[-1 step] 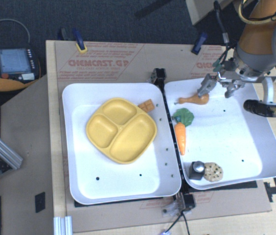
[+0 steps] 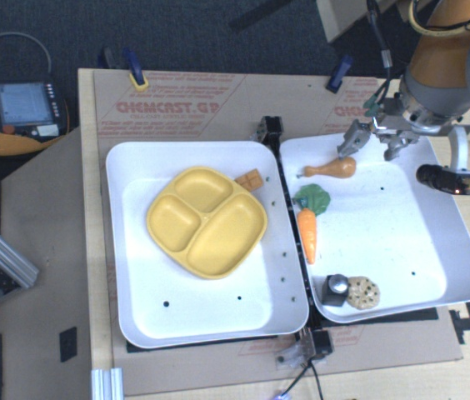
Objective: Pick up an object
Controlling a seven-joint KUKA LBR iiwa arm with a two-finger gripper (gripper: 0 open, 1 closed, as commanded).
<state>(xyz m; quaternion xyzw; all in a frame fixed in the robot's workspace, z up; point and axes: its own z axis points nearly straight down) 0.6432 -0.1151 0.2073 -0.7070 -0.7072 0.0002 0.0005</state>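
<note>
In the right bin (image 2: 402, 240) lie a chicken drumstick (image 2: 331, 170) near the back left, a green broccoli piece (image 2: 312, 198), an orange carrot (image 2: 307, 234) along the left wall, and a cookie (image 2: 362, 292) beside a small dark round piece (image 2: 337, 287) at the front. My gripper (image 2: 374, 142) hangs over the back of the right bin, just right of and above the drumstick, its two fingers spread apart with nothing between them.
The left bin (image 2: 135, 290) holds a yellow divided plate (image 2: 207, 221) and a small brown block (image 2: 250, 179) at the plate's back right edge. Clamps sit along the board's back edge. The right half of the right bin is bare floor.
</note>
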